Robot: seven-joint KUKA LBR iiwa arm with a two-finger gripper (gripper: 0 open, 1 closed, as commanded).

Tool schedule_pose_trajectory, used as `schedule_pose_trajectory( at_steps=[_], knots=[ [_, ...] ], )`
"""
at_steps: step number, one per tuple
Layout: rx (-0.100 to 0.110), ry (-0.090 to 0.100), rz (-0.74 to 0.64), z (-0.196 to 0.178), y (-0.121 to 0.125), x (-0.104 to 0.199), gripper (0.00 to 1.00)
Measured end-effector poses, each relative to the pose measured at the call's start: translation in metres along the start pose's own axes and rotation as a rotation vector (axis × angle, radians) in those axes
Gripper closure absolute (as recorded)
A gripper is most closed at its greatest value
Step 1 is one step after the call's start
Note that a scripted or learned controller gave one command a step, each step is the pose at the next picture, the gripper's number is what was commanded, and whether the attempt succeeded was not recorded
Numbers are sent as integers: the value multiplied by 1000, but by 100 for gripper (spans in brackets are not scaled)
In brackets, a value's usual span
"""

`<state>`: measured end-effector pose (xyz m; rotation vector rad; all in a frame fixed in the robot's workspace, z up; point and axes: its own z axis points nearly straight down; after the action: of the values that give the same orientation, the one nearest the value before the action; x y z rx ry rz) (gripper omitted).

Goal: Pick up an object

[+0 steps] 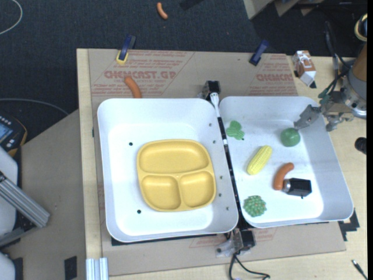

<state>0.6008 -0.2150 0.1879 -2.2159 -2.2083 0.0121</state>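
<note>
Cardboard-topped bench (clamped), two white bins, dark carpet

Pincer low at right, tilted

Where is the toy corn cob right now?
The corn cob lies in the right bin, near its middle, between the green leaf and the sausage.

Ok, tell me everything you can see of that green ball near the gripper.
The green ball is small, round, smooth and plain dark green, plastic-looking. It sits on the floor of the right bin, in the far right part, clear of the corn and sausage nearer the camera. The gripper hangs just above and to its right; whether they touch I cannot tell.
</note>
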Motion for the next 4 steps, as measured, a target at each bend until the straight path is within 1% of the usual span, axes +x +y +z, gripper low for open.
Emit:
schedule_pose_trajectory(
  at_steps=[1, 2, 3, 4],
  knots=[
    [-14, -4, -3, -8, 3, 0, 0],
    [-10, -2, -5, 54, 9, 2, 0],
    [-9, 1, -5, 106, 9, 4, 0],
    [-15, -4, -5, 92, 10, 3, 100]
  ],
)
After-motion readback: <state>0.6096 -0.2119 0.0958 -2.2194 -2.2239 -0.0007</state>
